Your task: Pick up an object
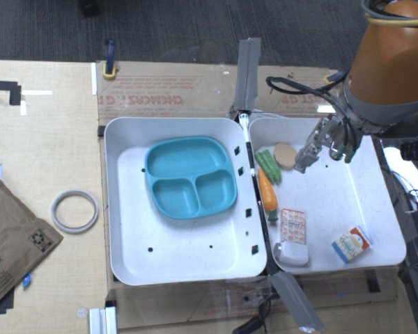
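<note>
Right bin (386,207), shallow and white, six loose objects recorded. A round, flat, tan disc (284,155) is placed near the bin's far left corner; a green, pod-shaped item (269,165) is laid just beside it on the left, with an orange carrot-shaped piece (267,191) set lengthwise against the left wall directly below the green one. A flat packet (293,226) printed in a red-and-white pattern is found nearer the front, its print too small to be read. A pale, rounded white object (292,254) is lodged in the front left corner, just beside the packet. A small carton (351,244) in white, blue and orange is laid tilted towards the front right, well apart from the rest; its label cannot be made out. The gripper (308,157) is seen over the far part of this bin, just to the right of the tan disc; nothing is seen to be grasped, and whether it is released or clenched cannot be told. Left bin (125,242): one teal divided plate (191,176) of three compartments, set near the middle. On the cardboard sheet (167,89) behind the bins, red lettering is printed and is seen upside down, not reliably legible. On the bench (42,145) to the left, a grey tape ring (74,210) and a brown cardboard box (14,249) are noted, the latter marked "BOX" at its cut-off edge.
</note>
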`<state>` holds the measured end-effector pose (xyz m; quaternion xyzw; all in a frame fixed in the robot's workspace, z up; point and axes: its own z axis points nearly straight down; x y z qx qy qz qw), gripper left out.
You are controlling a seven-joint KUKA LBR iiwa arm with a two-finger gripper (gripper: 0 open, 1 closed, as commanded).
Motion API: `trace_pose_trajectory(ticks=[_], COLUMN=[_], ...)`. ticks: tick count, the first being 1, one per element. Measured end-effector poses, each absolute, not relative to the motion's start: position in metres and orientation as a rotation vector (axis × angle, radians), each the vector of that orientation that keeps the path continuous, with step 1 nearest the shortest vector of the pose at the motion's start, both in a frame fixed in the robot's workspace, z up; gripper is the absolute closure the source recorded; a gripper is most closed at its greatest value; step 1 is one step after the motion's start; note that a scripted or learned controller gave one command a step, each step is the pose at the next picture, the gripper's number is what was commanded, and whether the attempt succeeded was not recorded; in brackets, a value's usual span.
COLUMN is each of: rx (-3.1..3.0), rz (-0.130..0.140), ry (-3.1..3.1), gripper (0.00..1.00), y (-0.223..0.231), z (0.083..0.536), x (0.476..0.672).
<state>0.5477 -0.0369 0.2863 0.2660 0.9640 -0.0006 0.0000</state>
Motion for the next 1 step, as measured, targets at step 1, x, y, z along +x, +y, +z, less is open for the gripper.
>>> trace_pose_trajectory(ticks=[1], rx=[0.833], rz=[0.0], ry=[3.024], gripper=[1.0], y=[-0.0743], z=[0.3386], x=[0.6053])
